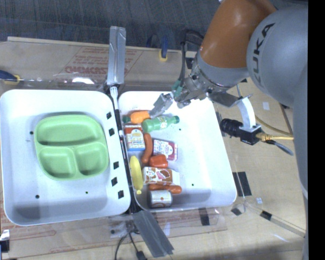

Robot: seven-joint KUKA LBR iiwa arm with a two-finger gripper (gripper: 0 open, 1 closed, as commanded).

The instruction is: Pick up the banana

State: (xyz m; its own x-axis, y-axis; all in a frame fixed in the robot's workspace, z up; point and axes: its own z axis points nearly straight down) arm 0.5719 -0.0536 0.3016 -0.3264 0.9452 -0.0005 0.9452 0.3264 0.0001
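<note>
Banana (135,173) is being seen lengthwise along the right bin's (219,161) left wall; hand (163,105) state cannot be told.

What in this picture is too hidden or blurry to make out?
- Gripper, camera view: fingers blurred, open or shut unclear.
- Banana: its left edge sits against the right bin's wall, underside hidden.
- Packets: labels too small to read.
- Arm: cut off by the top edge.
</note>
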